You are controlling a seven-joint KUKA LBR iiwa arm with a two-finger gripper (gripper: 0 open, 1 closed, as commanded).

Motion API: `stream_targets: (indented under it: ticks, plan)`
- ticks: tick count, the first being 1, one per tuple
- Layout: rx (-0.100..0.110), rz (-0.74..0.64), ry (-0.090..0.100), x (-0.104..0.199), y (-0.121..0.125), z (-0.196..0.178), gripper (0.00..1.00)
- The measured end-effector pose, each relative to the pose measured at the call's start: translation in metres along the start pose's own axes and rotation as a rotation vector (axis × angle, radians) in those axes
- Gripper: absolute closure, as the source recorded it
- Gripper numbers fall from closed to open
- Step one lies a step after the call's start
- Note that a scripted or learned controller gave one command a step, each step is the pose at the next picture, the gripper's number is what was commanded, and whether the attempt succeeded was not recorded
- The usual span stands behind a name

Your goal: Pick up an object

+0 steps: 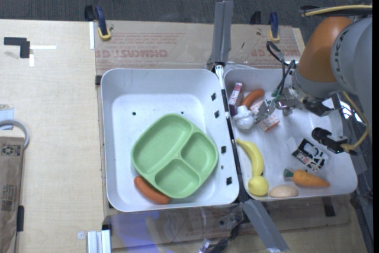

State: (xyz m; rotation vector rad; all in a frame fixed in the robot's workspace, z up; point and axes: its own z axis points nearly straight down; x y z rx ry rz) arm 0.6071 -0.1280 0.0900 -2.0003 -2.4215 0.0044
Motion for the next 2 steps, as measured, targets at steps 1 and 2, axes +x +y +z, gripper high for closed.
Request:
stream_targets:
  ticks: [1,2]
  plan:
    - [0.003,-0.002,-0.001,0.0,0.0,-0.008,1.0]
    - [-0.001,0.137,0.0,0.033,0.058,-0.101,1.0]
